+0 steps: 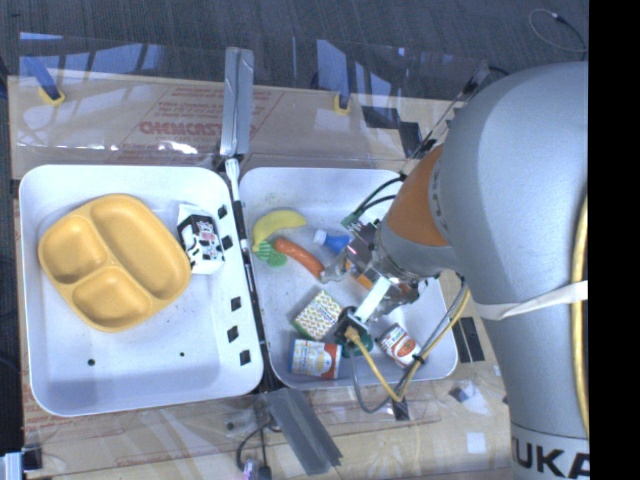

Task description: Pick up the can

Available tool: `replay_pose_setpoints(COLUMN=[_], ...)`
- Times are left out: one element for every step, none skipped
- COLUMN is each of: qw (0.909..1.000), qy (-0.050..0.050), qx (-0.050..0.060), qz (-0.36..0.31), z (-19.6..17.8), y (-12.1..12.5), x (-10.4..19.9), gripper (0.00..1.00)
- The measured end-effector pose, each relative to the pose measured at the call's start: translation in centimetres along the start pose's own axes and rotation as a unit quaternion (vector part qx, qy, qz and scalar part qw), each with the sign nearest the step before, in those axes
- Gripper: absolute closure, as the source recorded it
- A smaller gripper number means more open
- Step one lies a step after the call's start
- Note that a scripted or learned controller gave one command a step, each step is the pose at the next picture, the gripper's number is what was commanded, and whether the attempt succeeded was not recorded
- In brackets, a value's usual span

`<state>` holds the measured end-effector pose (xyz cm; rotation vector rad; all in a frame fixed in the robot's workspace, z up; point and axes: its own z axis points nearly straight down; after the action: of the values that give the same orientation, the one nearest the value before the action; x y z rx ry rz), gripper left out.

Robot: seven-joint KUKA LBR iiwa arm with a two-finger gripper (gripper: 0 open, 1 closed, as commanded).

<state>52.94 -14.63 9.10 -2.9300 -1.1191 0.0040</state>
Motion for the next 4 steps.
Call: replay_pose_setpoints(qw=[0.9999,0.9998,0.9981,0.9895], qy=[0.0,-0.001,0.0,-0.001], qx=[-0.001,0.002,-0.001,0.001], qz=[-0.015,-0.021,0.062,0.144], z=[-0.1,-1.0,-11.8,-6.5], y=[5.2,5.0,3.8,4.4], x=[6.3,6.6,11.1,7.6], gripper=[0.0,1.0,1.0,1.0])
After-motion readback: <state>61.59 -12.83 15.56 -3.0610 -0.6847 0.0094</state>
